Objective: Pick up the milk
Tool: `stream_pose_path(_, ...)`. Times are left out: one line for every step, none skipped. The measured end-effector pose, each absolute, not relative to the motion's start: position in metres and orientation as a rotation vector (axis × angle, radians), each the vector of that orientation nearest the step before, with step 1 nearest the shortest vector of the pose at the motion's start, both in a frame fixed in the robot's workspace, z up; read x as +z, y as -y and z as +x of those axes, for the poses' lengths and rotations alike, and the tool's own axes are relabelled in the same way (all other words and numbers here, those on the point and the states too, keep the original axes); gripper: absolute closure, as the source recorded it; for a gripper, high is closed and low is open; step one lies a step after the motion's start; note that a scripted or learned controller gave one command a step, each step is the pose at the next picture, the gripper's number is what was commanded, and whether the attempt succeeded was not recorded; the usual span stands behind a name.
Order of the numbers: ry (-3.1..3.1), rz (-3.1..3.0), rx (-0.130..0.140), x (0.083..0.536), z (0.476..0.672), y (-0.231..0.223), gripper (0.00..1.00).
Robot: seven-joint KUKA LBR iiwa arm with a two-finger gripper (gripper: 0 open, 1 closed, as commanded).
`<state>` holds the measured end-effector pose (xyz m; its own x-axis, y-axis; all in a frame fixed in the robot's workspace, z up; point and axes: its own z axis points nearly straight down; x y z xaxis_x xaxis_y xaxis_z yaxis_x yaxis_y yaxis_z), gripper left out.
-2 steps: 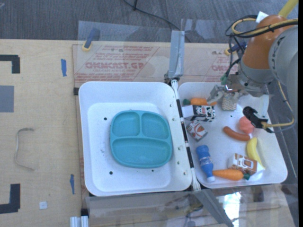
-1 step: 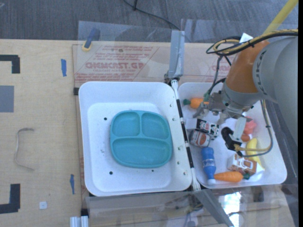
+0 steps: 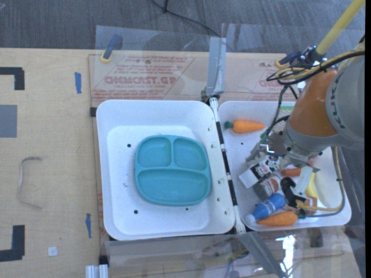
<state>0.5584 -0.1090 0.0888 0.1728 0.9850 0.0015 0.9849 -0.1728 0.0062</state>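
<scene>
- Milk, small white carton with dark print (image 3: 258, 172), lies tilted in right bin (image 3: 342, 207), right of frame centre.
- Probably light, crushable; grasp its flat sides.
- Grey two-finger gripper (image 3: 268, 150) hovers just above; whether spread or pressed together, I cannot tell.

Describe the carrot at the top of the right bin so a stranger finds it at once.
Look at the right bin. Near its far left corner a carrot lies alone on bare white floor. The other carrot lies at the near edge among clutter.

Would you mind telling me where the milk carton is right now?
In the camera view the milk carton lies in the right bin, near its left wall, just under the gripper, with a carrot above it and a small can beside it.
</scene>
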Motion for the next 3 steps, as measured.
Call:
stream_pose_path(-2.005,2.403,0.016,0.100,0.561,0.113,1.00)
stream_pose_path(-2.005,2.403,0.014,0.100,0.560,0.113,0.00)
stream_pose_path(-2.096,2.317,0.025,0.092,0.496,0.139,0.00)
